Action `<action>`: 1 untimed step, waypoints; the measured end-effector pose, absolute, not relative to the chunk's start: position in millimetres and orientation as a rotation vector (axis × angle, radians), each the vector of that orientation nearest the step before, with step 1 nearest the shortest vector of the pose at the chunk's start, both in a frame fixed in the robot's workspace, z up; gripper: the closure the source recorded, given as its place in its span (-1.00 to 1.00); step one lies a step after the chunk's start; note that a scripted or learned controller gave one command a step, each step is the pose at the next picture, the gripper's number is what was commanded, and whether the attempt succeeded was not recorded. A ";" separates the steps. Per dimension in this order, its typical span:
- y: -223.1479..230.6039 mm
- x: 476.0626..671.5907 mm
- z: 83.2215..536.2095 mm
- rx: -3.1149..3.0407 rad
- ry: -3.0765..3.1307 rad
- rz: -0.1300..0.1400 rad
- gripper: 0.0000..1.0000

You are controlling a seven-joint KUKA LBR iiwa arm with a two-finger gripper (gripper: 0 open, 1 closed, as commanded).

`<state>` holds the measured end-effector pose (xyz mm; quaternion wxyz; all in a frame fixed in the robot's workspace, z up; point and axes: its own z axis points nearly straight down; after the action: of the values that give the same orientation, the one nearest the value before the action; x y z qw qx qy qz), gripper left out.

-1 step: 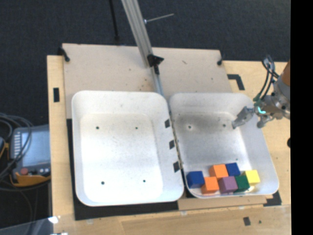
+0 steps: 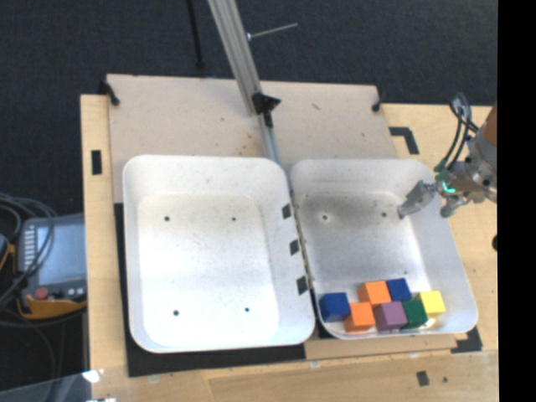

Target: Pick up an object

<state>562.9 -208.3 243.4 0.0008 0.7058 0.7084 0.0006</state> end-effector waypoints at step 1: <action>-204.2 561.0 181.7 2.224 2.223 -0.007 -1.00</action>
<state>561.0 -204.2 181.7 -0.0012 0.7073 0.7069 -0.0022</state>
